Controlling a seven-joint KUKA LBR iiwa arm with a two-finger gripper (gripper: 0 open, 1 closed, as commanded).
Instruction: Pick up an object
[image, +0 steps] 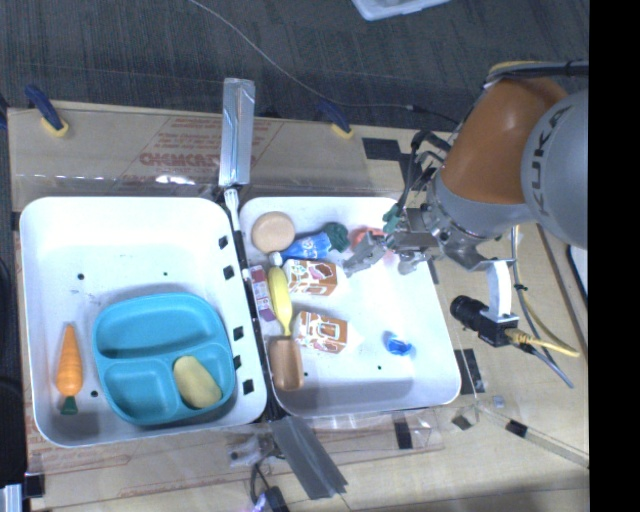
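Objects to pick from lie in the right-hand shallow white bin (440, 345), and the nearest of them to the grey two-finger gripper (373, 252) is a small reddish item (364, 237) at the bin's far side, just beside the gripper's tip; whether the two touch cannot be told, nor whether the gripper is open or closed, and nothing is seen held in it. The gripper hangs over the far right part of that bin, below the grey arm with its orange band (495, 140), which comes in from the right. Just left of the reddish item sits a small dark teal piece (338, 236), then a blue and white packet (310, 245), then a round tan disc (272, 232) in the far left corner. Nearer lie a small brown and white printed carton (310, 277) and a second like it (322, 332), with a yellow banana-shaped toy (279, 297) along the bin's left wall and a brown wooden block (285, 363) at its near end. A small bright blue object (398, 346) lies apart on the bare floor toward the near right. The left-hand white bin (60, 240) holds a blue plastic compartment tray (150, 335) with a yellow oval toy (197, 382) in its near right compartment, and an orange toy carrot (68, 365) lies left of the tray.
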